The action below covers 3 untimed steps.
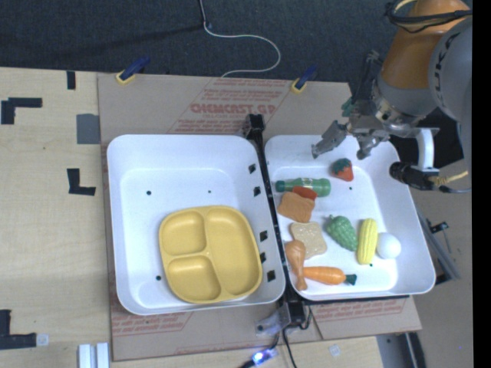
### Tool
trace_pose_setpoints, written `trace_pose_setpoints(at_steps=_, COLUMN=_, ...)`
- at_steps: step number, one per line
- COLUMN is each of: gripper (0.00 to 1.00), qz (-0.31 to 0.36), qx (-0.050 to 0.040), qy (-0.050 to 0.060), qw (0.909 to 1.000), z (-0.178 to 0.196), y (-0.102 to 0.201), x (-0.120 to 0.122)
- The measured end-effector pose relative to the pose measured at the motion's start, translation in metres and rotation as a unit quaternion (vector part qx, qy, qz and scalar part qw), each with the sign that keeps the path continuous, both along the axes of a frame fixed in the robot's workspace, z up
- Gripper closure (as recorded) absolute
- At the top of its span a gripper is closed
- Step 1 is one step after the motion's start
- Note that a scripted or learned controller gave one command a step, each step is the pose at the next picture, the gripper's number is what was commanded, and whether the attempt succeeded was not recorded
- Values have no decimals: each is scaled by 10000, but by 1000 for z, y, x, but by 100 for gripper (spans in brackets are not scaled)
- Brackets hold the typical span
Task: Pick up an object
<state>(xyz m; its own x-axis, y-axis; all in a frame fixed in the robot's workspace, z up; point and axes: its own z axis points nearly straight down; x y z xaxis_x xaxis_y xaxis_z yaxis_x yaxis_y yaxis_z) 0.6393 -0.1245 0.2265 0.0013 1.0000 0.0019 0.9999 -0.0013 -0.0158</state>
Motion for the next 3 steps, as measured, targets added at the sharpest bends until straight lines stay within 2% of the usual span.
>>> trace_pose_setpoints(at_steps=1, gripper=0, qz=15, qx=-10, qy=-74, qw=10000, z=9, y=0, x=3)
trace_pose_setpoints(at_steps=2, gripper=0, qz=12, qx=-13, qy=-49, qw=10000, z=-36, y=-1, x=-4)
trace_pose_setpoints(at_steps=3, gripper=0, qz=10, qx=-13, qy=-43, qw=10000, z=-98, y=-8, x=-6)
